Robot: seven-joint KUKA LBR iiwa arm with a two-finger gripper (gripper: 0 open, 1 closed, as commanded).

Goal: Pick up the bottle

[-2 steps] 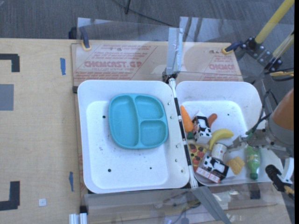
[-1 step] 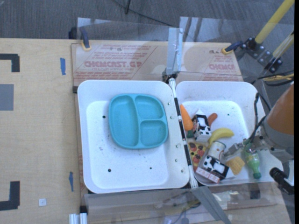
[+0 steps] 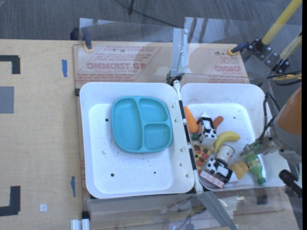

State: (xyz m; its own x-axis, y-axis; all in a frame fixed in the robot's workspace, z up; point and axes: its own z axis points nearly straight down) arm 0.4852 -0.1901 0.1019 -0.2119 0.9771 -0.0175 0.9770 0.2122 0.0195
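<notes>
Two shallow white bins sat side by side on the bench. In the left bin (image 3: 96,143) lay a teal plastic plate with three compartments (image 3: 142,124), flat and a little toward the back. The right bin (image 3: 225,92) held a heap of toy food: an orange carrot (image 3: 191,120) against the dividing wall, a black-and-white cow-patterned carton (image 3: 207,128) just beside it, a yellow banana (image 3: 226,138), a small pale can (image 3: 223,154), and a flat printed box (image 3: 215,171) near the front rim. The green plastic bottle (image 3: 255,167) lay tilted at the right bin's front right corner, its cap pointing to the front, next to a yellow wedge (image 3: 240,169). The grey gripper (image 3: 254,149) hung close above the bottle's upper end, the arm's orange band (image 3: 292,116) behind it. Whether it was clenched or released, I could not tell.
</notes>
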